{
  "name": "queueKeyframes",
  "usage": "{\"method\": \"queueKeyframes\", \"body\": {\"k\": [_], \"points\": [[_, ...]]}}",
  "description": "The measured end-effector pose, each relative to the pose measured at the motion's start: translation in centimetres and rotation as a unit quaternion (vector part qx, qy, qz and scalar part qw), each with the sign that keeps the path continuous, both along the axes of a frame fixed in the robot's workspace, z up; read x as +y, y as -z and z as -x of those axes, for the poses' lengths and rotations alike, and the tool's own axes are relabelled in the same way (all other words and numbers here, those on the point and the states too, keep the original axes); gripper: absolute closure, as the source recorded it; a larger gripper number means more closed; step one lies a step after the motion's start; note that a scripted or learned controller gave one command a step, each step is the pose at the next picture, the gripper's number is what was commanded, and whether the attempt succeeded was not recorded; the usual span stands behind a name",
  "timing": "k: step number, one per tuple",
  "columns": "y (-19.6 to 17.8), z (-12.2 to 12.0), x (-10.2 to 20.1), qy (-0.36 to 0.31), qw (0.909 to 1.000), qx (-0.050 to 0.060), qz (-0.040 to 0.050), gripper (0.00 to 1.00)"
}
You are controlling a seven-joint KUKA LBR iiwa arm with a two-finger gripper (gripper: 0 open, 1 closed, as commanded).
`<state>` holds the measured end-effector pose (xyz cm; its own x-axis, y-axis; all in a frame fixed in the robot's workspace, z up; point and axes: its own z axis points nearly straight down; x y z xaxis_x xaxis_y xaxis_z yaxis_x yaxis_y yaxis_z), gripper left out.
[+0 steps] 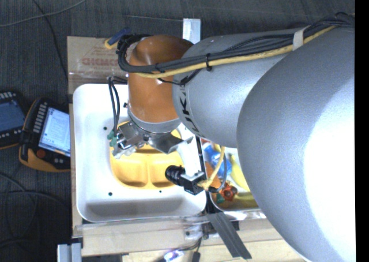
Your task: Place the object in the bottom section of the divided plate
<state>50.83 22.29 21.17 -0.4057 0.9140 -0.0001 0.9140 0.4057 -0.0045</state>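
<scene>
Camera view, fixed overhead, slanted. The grey KUKA arm with its orange wrist band [151, 79] reaches in from the right and hangs over the left shallow white plastic bin [89, 139], covering most of it. In that bin lies the yellow divided plastic plate [135, 174]; a ridge between its sections is visible near the front edge, the rest is under the wrist. The two-finger gripper [124, 142] sits low over the plate's left part; whether it is open or closed cannot be told from here, as the wrist flange hides it. The object to be placed cannot be made out at the gripper. The right white bin [242, 212] holds a clutter of small coloured items [222, 183], orange and blue among them, mostly hidden by the arm. Judgement: step in hand looks like the placing approach over the plate. Next move calls for confirming the tool is over the bottom section, then lowering and letting go cleanly.
</scene>
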Motion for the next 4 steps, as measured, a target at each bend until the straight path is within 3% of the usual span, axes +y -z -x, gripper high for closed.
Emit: {"method": "queueKeyframes", "body": {"k": [1,2,3,4], "points": [[-13.0,-1.0,-2.0,-0.069,0.9976,-0.003,0.0003,1.0],[-0.8,0.4,-2.1,-0.221,0.9752,-0.001,-0.0011,1.0],[-5.9,2.4,0.1,-0.262,0.965,-0.002,-0.0015,1.0],[-6.8,2.4,0.2,-0.263,0.9649,-0.002,-0.0018,1.0]]}}
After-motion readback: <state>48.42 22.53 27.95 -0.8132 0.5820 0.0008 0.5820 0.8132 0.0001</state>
